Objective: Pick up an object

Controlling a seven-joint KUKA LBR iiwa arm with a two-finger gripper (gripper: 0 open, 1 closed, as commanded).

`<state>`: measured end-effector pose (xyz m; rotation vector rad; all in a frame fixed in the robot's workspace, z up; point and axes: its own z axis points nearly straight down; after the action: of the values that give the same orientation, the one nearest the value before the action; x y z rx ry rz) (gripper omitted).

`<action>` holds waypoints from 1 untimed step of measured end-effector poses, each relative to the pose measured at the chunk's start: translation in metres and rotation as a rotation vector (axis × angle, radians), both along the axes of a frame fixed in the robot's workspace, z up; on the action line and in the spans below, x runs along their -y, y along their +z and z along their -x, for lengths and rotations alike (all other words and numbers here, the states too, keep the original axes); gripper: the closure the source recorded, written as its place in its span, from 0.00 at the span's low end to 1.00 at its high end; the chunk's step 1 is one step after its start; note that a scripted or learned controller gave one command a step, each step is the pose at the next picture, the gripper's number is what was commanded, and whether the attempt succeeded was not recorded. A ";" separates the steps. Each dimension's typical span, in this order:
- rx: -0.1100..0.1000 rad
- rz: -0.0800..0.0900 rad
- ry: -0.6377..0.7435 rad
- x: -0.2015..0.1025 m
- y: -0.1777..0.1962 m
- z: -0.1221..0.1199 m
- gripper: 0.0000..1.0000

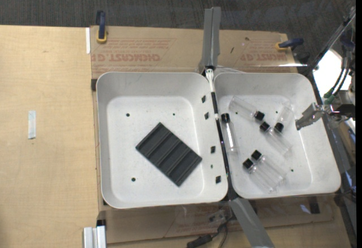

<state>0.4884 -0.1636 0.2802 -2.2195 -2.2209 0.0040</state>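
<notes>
Looking down on two shallow white bins side by side on a sheet of brown printed cardboard (136, 51), clamped along its far edge. In the left white bin (102, 128), spotting one flat dark grey ribbed rectangular panel (168, 154), lying at a slant just near-right of that bin's centre and clear of every wall. Over in the right white bin (266, 75), counting a loose scatter of clear plastic vials with black caps (263, 126): a few bunched around the middle, two more (255, 156) closer to the near edge, and one long clear tube (229, 136) lying along the left wall beside the divider. Catching the grey metal two-finger gripper (305, 118) poking in at the right bin's right edge, just beside the middle cluster of vials and apart from them. Cannot tell whether spread or pressed together at this angle. Nothing seen pinched in it.
</notes>
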 end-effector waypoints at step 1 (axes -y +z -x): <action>0.006 -0.007 -0.006 0.050 -0.178 -0.062 0.00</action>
<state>0.5506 -0.2133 0.1025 -2.2252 -2.2141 -0.0112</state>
